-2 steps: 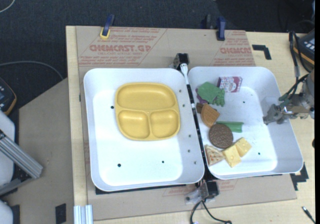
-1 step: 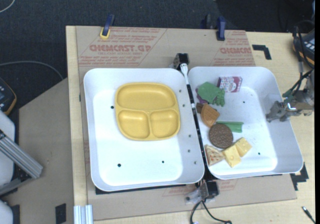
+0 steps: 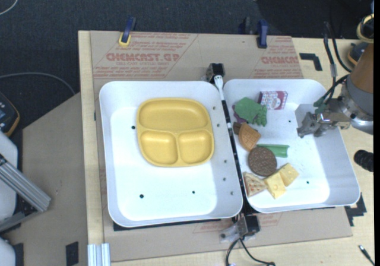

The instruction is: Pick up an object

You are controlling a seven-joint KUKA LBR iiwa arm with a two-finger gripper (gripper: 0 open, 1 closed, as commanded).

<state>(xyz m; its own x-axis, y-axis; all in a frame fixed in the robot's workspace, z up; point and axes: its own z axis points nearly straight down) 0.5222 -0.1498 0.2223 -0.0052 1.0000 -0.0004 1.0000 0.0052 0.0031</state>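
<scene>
Over the right bin (image 3: 332, 164), near its far right wall, the gripper (image 3: 310, 126) hangs from the grey arm that reaches in from the right, its fingers pointing toward the bin's middle; nothing sits between them, and whether they are spread or closed cannot be made out from this angle. Bare white floor lies under it, and the toy objects are gathered well apart from it along the bin's left half. Nearest is a small green piece (image 3: 278, 151), lying flat just beside a round brown cookie (image 3: 262, 161). Below those sit two yellow cheese blocks (image 3: 282, 180) and a cracker-like wedge (image 3: 255, 184), touching one another. Farther up the bin are an orange-brown pastry piece (image 3: 248, 136), a green leafy toy (image 3: 251, 110) and a small red-and-white carton (image 3: 273, 100) near the far wall. The left bin (image 3: 119, 193) holds a yellow divided tray (image 3: 175, 131), lying flat in its upper half.
</scene>
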